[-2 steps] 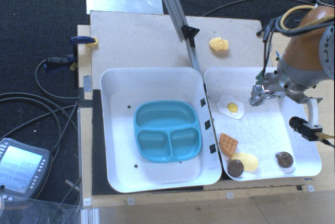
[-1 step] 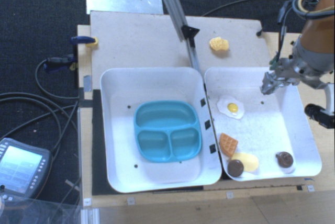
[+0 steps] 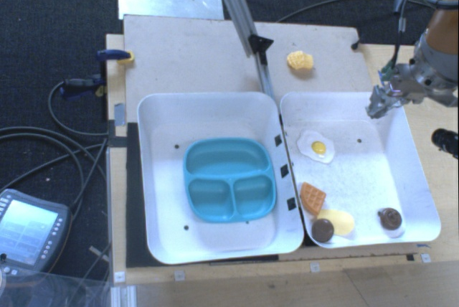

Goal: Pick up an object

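The fried egg point(image 3: 316, 148) lies flat at about ten o'clock in the right bin point(image 3: 412, 155); it looks like light, slick toy plastic, best pinched across its raised yolk. The gripper point(image 3: 378, 103) hovers at the bin's one o'clock rim; I can't tell how its jaws stand. No readable writing.

Blue tray point(image 3: 230, 179), white bins point(image 3: 215, 108)

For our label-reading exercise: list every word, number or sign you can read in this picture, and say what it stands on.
No text can be read.
The handheld screen at lower left glows, but its contents are too small and blurred.
The blue divided tray and both white bins carry no visible print.
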Controlling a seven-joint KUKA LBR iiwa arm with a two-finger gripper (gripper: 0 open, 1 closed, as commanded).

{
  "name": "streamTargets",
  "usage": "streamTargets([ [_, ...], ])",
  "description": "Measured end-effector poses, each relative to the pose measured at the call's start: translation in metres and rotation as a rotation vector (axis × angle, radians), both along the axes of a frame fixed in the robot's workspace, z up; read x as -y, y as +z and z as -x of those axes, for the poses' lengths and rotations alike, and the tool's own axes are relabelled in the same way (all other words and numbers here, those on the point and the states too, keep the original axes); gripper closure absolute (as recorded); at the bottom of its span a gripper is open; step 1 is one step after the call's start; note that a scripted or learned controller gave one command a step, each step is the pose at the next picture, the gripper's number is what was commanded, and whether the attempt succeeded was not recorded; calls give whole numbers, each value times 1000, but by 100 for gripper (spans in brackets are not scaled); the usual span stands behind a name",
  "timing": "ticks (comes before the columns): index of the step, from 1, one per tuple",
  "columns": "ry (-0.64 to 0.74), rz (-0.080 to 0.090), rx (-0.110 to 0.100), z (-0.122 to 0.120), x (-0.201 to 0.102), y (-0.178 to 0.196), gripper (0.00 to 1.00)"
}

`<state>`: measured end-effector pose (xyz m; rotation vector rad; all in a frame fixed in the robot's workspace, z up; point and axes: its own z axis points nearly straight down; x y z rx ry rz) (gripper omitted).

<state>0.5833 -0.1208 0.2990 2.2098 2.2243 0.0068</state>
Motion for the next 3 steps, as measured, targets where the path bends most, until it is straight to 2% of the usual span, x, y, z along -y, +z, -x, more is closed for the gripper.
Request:
streamTargets([
  [1,4,-2,-4,-9,-50,-1,100],
  [2,4,-2,-3,-30,-97,-5,100],
  [3,4,-3,-7,-45,-143,-28,100],
])
